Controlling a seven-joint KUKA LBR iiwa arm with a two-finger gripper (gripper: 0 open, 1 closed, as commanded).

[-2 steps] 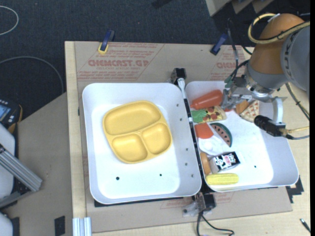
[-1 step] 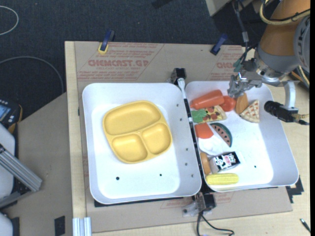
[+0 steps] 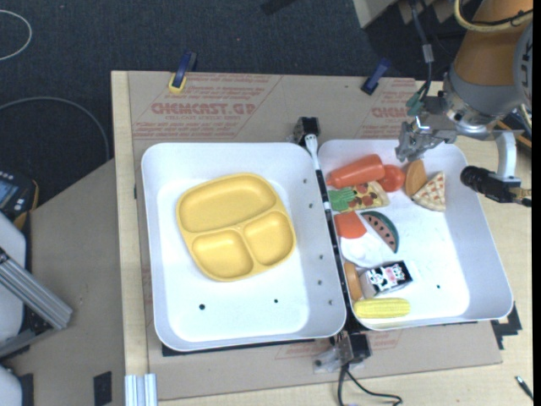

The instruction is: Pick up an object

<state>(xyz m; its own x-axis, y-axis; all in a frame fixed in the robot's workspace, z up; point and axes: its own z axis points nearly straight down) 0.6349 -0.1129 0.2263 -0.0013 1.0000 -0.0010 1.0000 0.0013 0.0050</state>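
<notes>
Single fixed camera above bench (image 3: 127,227), slanted downward, framing both bins; arm (image 3: 490,49) enters from right.

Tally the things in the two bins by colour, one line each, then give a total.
Yellow: 2, the divided tray and the corn cob
Red or orange: 2, the carrot-like piece and the watermelon slice
Tan: 2, the pizza slice and the bread piece
Green: 1
Black and white: 1, the small carton
Total: 8 clearly told apart; others are hard to separate.

From my feed the desk (image 3: 254,100) was a brown printed board, two clamps (image 3: 180,72) on its far edge, sitting over dark carpet (image 3: 127,24) with cables (image 3: 13,32) looped around.
</notes>
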